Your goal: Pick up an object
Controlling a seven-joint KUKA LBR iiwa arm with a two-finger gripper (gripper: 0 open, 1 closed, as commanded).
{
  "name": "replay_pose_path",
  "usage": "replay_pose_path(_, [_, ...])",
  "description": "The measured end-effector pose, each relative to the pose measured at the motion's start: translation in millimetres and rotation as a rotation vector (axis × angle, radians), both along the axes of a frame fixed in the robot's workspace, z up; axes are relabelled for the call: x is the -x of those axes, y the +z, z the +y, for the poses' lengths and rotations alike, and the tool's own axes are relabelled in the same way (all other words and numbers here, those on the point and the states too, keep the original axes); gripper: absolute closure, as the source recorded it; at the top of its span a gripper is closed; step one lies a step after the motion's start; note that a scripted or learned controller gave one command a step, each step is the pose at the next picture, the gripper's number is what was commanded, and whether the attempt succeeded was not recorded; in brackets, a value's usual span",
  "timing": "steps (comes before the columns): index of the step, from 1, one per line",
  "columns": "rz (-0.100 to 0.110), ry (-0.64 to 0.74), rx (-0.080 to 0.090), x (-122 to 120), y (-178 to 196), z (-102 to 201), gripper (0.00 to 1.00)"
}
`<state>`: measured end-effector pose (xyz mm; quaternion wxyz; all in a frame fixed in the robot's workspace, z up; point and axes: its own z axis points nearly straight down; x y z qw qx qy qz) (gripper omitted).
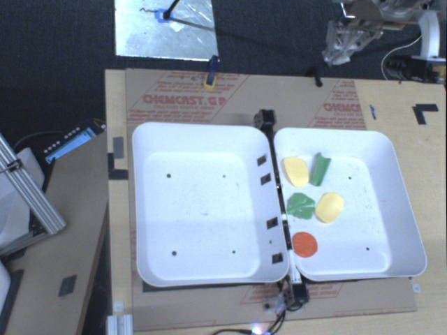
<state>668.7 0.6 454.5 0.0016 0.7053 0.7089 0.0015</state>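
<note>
1. Where the arm enters at the top right, the claw (340, 47) hangs above the dark floor beyond the bench (70, 208), well away from both bins; its tips are a pale blur, so I cannot tell whether they are parted or closed.
2. Nothing visible sits between them.
3. Objects lie in the right bin (401, 208): a pale yellow piece (295, 171) touching a green stick (320, 169), a green leaf shape (301, 206) beside a yellow lump (329, 207), and an orange disc (304, 244) below.
4. To its left sits the left bin (150, 208).
</note>
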Motion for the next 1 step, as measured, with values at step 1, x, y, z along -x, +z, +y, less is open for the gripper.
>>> replay_pose_path(1, [-0.002, 0.001, -0.001, 16.5, 33.5, 10.7, 1.0])
